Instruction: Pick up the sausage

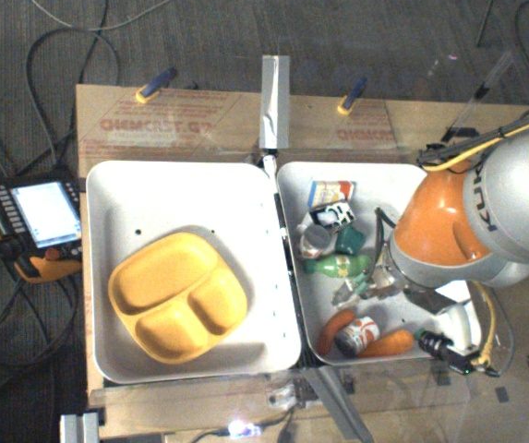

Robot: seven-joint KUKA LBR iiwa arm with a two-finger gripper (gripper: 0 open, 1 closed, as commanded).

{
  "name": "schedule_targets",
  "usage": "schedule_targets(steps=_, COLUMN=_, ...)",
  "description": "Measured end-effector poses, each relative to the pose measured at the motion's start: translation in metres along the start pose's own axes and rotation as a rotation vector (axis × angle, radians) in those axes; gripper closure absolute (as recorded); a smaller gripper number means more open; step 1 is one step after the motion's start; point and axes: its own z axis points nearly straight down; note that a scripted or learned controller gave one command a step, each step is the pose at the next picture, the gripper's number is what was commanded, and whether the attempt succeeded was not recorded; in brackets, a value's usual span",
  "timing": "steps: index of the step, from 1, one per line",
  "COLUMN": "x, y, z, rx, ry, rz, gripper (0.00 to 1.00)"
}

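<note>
Two fingers, state not readable: gripper [364, 284] sits low in the right bin [294, 247], its tip lost among clutter, so I cannot tell whether they are apart or together. Nothing is visibly held. Just beside the tip lies a green bottle [338, 266]; above that a dark green item [350, 240] and a small carton [330, 192]. Sausage [334, 329] lies below the gripper, reddish, slanted against the bin's lower left corner, touching a can [357, 336]; a carrot [393, 342] lies on the can's far side. Left bin [98, 247] holds a yellow tray [179, 295]. Judgement: approach stage. To grip well, come down over the sausage's free upper end, jaws across its width, clear of can and bin wall.
</note>
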Motion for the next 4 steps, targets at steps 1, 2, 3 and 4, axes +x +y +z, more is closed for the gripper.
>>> schedule_targets(steps=1, x=0.0, y=0.0, z=0.0, rx=0.0, ry=0.0, rz=0.0, gripper=0.0)
schedule_targets(steps=2, x=-0.013, y=-0.006, z=0.008, rx=0.005, ry=-0.002, rz=-0.317, gripper=0.0)
schedule_targets(steps=3, x=0.026, y=0.002, z=-0.085, rx=0.015, ry=0.0, rz=-0.207, gripper=0.0)
schedule_targets(steps=4, x=0.056, y=0.011, z=-0.117, rx=0.015, ry=0.0, rz=-0.075, gripper=0.0)
